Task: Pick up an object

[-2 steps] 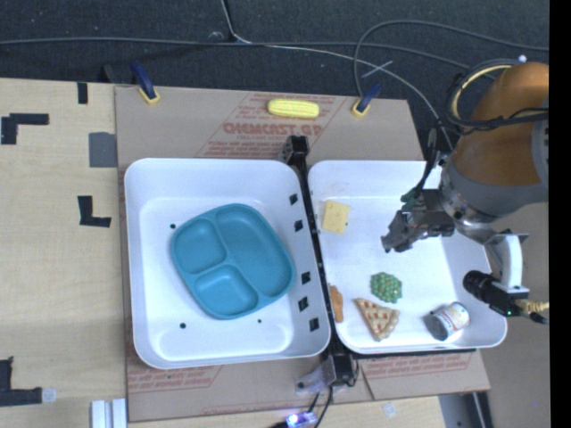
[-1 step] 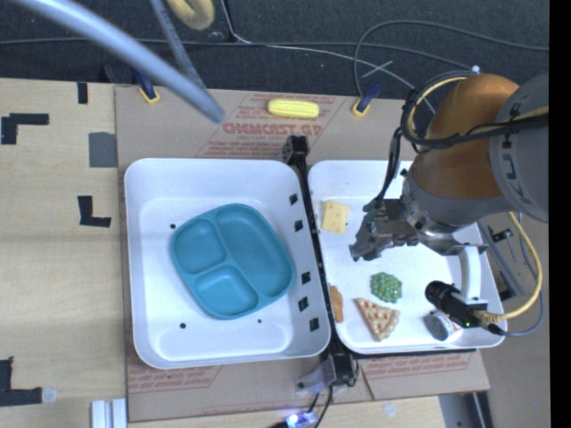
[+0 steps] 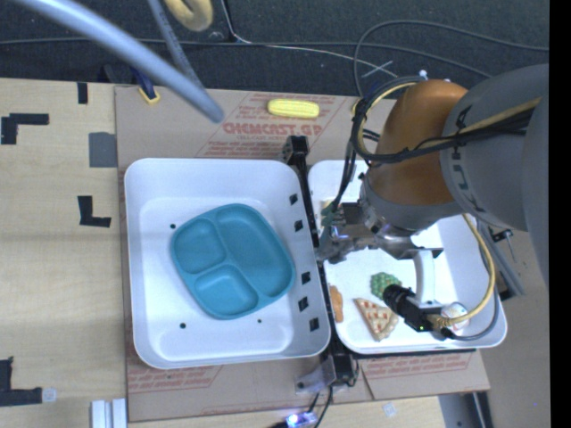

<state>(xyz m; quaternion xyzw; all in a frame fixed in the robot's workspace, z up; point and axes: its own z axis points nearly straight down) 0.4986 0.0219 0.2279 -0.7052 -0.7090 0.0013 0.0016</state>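
We find the grey arm with the orange band reaching over the right-hand shallow white bin (image 3: 486,330), its hand (image 3: 337,236) low against that bin's left wall, close to the divide between the two bins. The wrist body hides the hand's working end, so we cannot tell whether it is spread, pressed together or pinching anything. Nothing is seen in its hold. The candidate objects lie in the same bin, nearer the camera than the hand: a small green knobbly toy (image 3: 384,283), a triangular pizza-slice toy (image 3: 375,317) just beside it, and a small orange piece (image 3: 336,303) against the left wall. The left-hand white bin (image 3: 134,239) holds a blue compartment plate (image 3: 232,259). A yellow corn-cob toy (image 3: 293,108) lies on the cardboard sheet (image 3: 259,127) beyond the bins. In our judgement no pick is yet made. Risks noted: the hand stands apart from all three objects and may close on nothing. A descent this close to the wall could strike the rim. The orange piece, tight to the wall, leaves little room for a grip.
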